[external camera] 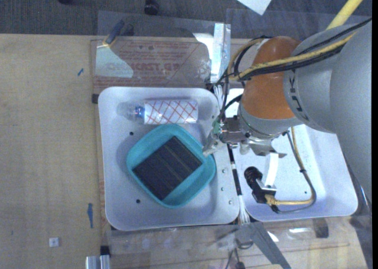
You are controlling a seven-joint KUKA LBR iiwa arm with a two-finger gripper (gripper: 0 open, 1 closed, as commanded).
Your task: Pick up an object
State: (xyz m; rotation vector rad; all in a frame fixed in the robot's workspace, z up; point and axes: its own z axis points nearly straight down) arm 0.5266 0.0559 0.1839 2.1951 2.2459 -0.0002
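Gripper (pixel 220 138) sits over the divide between the two bins, at the right rim of the left bin (pixel 112 191); the wrist hides its tip, so whether it is open or holding anything cannot be told. Nearest candidate is the teal bowl (pixel 142 149) with a dark square block (pixel 167 166), just to its left; a bottle (pixel 165 111) lies behind, long axis left-right. Its red lattice label and the mirrored red print on the clear sheet (pixel 153 61) are unreadable

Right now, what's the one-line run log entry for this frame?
arm: over divider between bins | gripper: at left white bin's right edge, nothing visibly held | teal square bowl holding dark slab; clear plastic bottle: untouched
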